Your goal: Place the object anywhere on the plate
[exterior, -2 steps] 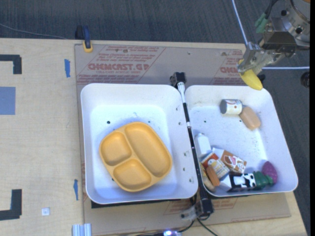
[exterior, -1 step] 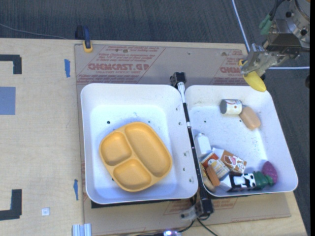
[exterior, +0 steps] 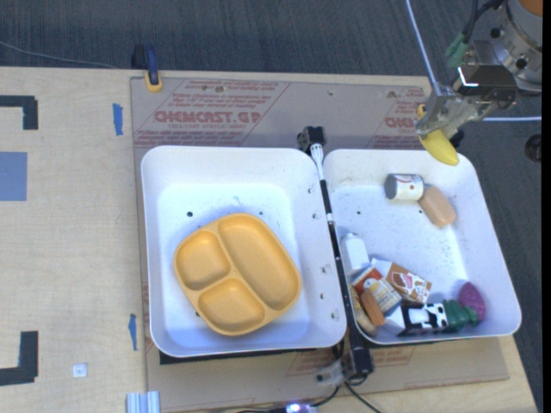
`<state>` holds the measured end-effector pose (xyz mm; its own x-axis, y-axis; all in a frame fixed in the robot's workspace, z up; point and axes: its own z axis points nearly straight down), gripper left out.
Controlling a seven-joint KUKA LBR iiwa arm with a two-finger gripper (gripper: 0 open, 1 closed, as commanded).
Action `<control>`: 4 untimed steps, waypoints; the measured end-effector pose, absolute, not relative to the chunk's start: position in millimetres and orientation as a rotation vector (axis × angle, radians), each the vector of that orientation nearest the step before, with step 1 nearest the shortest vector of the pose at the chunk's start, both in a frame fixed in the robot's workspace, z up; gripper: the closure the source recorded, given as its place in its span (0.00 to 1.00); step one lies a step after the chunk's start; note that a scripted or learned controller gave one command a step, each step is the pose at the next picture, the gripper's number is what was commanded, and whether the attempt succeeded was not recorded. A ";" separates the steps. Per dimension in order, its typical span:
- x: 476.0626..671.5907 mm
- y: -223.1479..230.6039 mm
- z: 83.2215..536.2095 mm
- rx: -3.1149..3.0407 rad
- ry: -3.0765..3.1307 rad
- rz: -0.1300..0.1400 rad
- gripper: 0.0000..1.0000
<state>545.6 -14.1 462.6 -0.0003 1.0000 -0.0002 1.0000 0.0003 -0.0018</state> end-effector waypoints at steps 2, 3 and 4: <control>542.9 -17.7 477.1 -2.223 -2.224 -0.003 1.00; 544.8 -18.0 454.3 -2.220 -2.220 0.003 1.00; 532.7 -13.5 480.7 -2.223 -2.224 -0.003 1.00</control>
